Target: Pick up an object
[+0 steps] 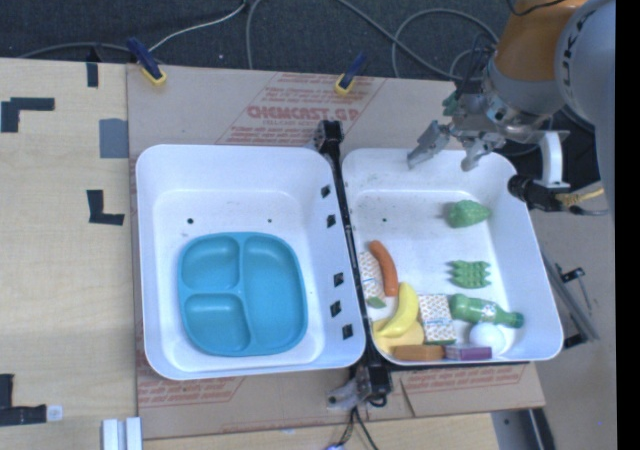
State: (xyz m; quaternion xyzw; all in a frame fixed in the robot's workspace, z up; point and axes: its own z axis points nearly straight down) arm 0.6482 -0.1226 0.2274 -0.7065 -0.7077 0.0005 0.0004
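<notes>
My gripper [445, 154] hangs over the far edge of the right bin [420, 200], its two fingers spread open with nothing between them. In the right bin lie a green leafy piece [467, 213], a small green ridged piece [470, 273], a green bottle-like toy [485, 312], an orange sausage [384, 267], a yellow banana [400, 312], a patterned cracker box [434, 316], a white egg [483, 336] and a flat orange block [416, 351]. The green leafy piece lies just in front of the gripper and a little to its right, apart from it.
The left bin [160, 228] holds a blue divided plate [243, 292]. A black divider with clips [338, 238] runs between the bins. Cables [300, 8] lie on the dark floor beyond the cardboard. Blue and yellow clamps [148, 63] hold the cardboard's far edge.
</notes>
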